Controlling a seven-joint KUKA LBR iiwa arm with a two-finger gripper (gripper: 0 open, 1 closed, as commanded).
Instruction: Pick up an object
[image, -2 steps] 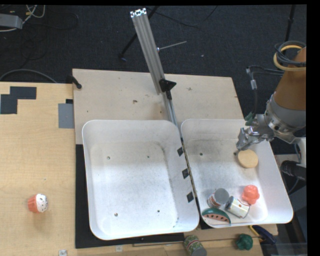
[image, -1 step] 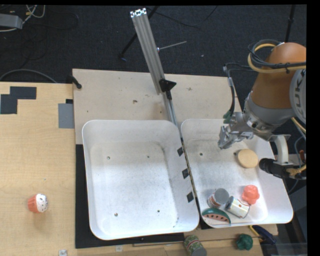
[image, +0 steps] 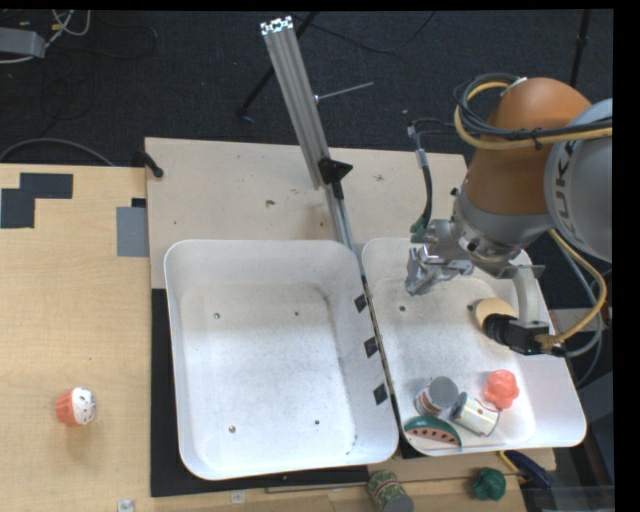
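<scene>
The gripper (image: 423, 277) is seen above the right bin's (image: 560, 420) far end, fingers seemingly empty and slightly parted. Small objects (image: 462, 405) are clustered in its near corner.

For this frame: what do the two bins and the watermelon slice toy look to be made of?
Left bin and right bin: probably moulded plastic, white, matte with fine speckling, rounded thin rims. Watermelon slice toy at the right bin's near edge: likely plastic or foam, with flat painted-looking green rind and red flesh; too small to tell which.

Bare floor beside clustered toys (image: 462, 404)
</scene>
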